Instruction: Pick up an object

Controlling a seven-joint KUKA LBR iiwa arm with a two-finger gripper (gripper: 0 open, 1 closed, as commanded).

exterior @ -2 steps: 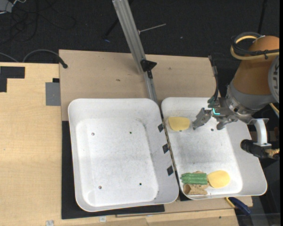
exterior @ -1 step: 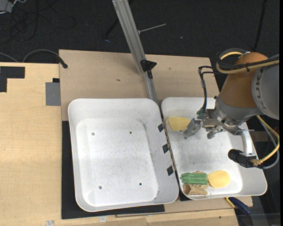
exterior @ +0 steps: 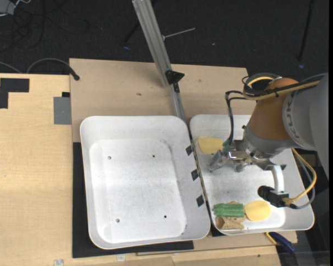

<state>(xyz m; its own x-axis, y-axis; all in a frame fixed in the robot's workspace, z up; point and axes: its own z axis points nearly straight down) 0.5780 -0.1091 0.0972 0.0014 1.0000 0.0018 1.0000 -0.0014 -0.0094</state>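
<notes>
— Report the arm (exterior: pixel 299 112) as you see it.
— It enters from the right side of the camera view: grey casing uppermost, orange band (exterior: pixel 269 118) below it above the wrist, black and yellow cables looped alongside.
— And the gripper (exterior: pixel 217 160)?
— You will find it low and pointing left, metal fingers (exterior: pixel 215 162) slanting downward. Their spacing cannot be determined.

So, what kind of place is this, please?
Probably a robotics lab bench for grasping tests: a grey robot arm reaches over two white bins, small toy-like objects lie in the right one, and cables run across the dark floor.
</notes>
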